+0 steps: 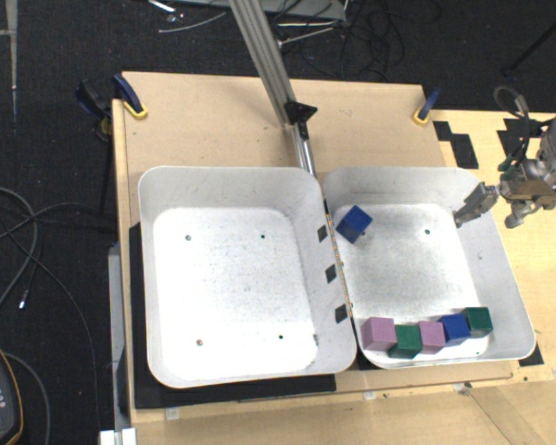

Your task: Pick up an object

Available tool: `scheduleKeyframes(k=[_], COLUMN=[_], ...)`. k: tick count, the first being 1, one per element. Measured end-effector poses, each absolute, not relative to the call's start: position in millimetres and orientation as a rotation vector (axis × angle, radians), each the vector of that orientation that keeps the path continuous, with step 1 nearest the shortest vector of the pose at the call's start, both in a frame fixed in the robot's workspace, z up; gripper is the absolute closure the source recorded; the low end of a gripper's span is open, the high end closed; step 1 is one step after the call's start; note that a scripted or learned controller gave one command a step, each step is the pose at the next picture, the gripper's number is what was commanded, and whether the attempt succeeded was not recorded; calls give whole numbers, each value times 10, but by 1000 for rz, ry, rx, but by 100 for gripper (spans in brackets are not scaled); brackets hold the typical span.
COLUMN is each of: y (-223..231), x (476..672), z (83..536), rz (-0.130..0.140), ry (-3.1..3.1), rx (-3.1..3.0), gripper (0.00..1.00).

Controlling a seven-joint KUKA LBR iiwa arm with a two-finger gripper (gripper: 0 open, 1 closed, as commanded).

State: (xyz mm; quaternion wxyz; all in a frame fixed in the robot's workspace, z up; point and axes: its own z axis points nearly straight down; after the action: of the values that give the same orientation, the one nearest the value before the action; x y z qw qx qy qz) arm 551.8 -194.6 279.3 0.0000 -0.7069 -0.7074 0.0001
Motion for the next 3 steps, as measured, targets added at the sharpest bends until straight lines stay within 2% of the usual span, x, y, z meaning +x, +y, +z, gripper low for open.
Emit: scheduleKeyframes(k=[1, 2, 3], y=[-2152, -2242, -2233], x=[5040, 4902, 5483], z=[1182, 958, 958], rz=[7, -4, -4], ry=[-2213, -2221, -2231], rx=[-2219, -2222, -2219], gripper=[0, 0, 0])
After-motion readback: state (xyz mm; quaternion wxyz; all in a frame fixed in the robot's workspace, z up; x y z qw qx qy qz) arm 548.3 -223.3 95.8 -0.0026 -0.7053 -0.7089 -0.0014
